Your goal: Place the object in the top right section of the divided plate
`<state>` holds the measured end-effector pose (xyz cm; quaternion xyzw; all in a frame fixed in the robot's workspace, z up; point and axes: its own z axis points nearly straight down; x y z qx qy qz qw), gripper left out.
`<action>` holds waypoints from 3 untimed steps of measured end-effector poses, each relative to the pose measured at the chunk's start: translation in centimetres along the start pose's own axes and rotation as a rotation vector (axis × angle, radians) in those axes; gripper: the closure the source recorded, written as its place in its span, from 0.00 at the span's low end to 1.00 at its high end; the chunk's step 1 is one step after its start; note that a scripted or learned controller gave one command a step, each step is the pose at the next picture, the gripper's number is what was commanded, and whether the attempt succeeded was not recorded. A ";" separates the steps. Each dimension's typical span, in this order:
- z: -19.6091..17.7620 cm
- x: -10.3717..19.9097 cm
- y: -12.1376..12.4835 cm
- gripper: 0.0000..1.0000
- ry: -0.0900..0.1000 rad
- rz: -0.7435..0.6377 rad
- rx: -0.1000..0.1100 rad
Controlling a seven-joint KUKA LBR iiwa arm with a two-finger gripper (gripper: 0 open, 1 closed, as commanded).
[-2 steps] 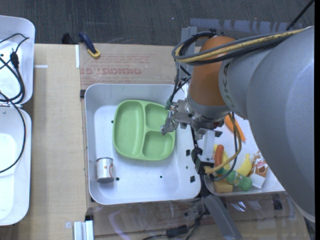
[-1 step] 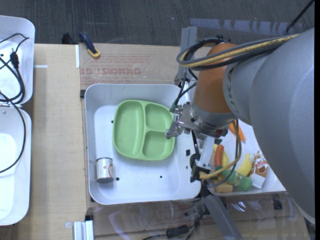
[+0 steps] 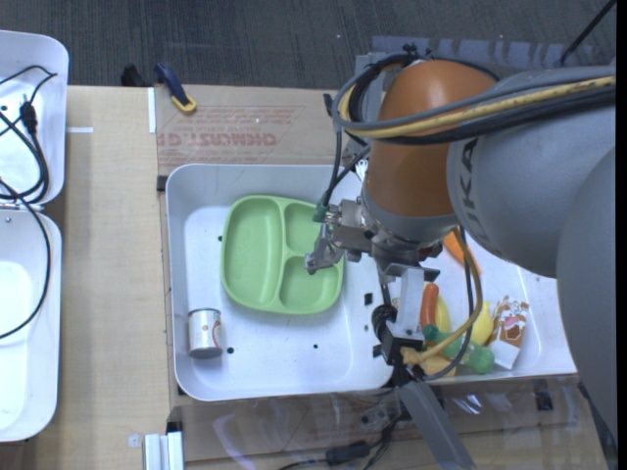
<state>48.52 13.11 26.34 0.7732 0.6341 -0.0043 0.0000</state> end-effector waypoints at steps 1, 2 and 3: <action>-0.5 0.0 0.1 1.00 -0.009 -0.003 0.007; 5.0 1.9 1.9 1.00 -0.001 -0.140 0.004; 2.0 -7.0 3.5 1.00 0.001 -0.112 0.001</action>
